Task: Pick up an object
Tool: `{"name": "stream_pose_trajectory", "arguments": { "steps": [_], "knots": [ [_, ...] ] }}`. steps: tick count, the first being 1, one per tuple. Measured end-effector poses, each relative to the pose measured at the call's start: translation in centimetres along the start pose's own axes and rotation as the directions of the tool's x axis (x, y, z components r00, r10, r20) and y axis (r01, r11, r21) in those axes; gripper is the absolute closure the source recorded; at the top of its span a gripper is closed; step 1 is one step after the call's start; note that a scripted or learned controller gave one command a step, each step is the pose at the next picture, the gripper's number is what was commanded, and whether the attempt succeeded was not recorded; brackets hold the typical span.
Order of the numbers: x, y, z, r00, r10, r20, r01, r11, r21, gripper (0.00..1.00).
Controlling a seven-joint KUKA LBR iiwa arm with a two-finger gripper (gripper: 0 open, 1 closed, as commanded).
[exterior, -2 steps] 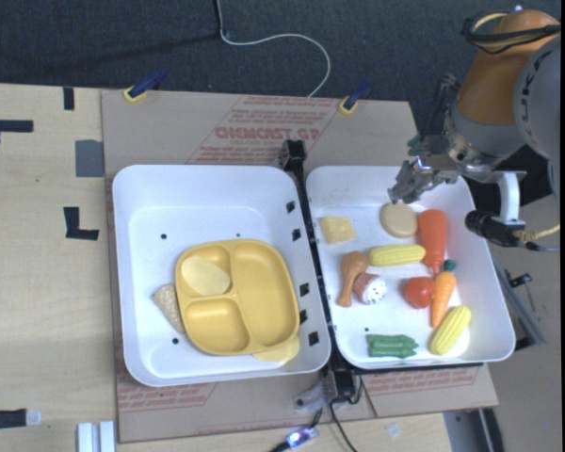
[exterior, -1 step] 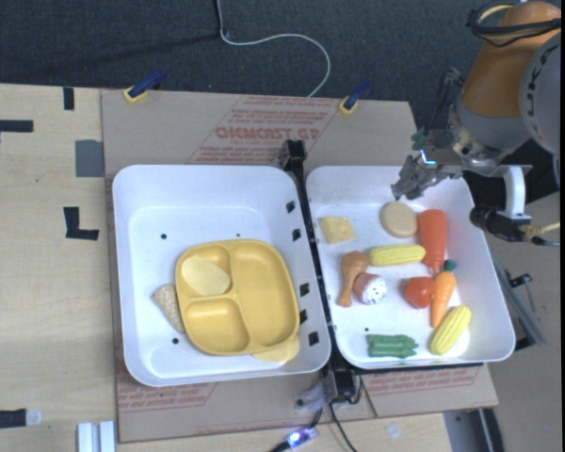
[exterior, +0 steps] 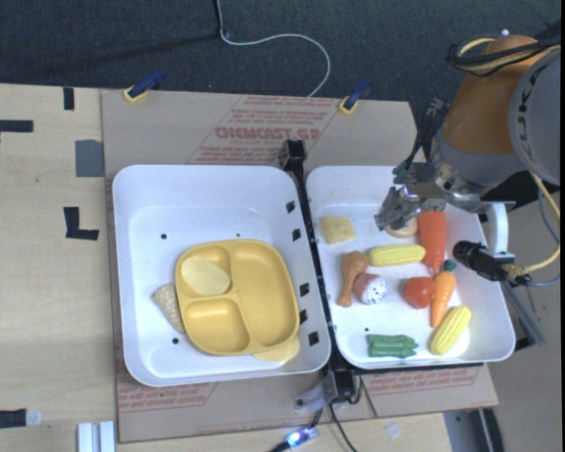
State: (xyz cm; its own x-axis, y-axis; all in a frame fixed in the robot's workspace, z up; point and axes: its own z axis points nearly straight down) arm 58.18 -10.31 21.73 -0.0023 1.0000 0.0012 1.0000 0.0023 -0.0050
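My gripper (exterior: 396, 216) hangs low over the upper part of the right bin (exterior: 358, 188), just left of a large orange carrot (exterior: 433, 237) and above a yellow corn cob (exterior: 396, 254). A small tan piece (exterior: 407, 227) shows right beneath its tip. Further left lie a pale yellow cheese square (exterior: 337, 229) and a brown chicken drumstick (exterior: 350, 273). A red tomato (exterior: 417, 292), a smaller carrot (exterior: 443, 296), a second corn cob (exterior: 450, 330) and a green vegetable (exterior: 392, 346) lie toward the bin's front. Nothing is seen held.
The left bin (exterior: 151, 196) holds a yellow divided plate (exterior: 237, 298) with a round pale chip (exterior: 205, 274) in one compartment and a bread slice (exterior: 168, 301) under its left edge. A white spotted piece (exterior: 374, 291) sits by the drumstick. The arm's orange band (exterior: 485, 92) rises at the right.
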Motion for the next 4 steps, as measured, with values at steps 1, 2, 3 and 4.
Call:
{"name": "stream_pose_trajectory", "arguments": {
  "steps": [1,2,3,4],
  "knots": [
    [3.6,-3.5,0.6,1.000,-0.001,0.000,0.001,1.000,-0.001,1.00],
    [6.2,-6.6,0.1,1.000,-0.001,0.000,0.001,1.000,-0.001,1.00],
    [5.3,-7.2,-1.5,1.000,0.002,0.001,-0.002,1.000,-0.004,1.00],
    [6.1,-7.0,0.5,1.000,0.001,0.001,-0.001,1.000,0.000,1.00]
  ]
}}
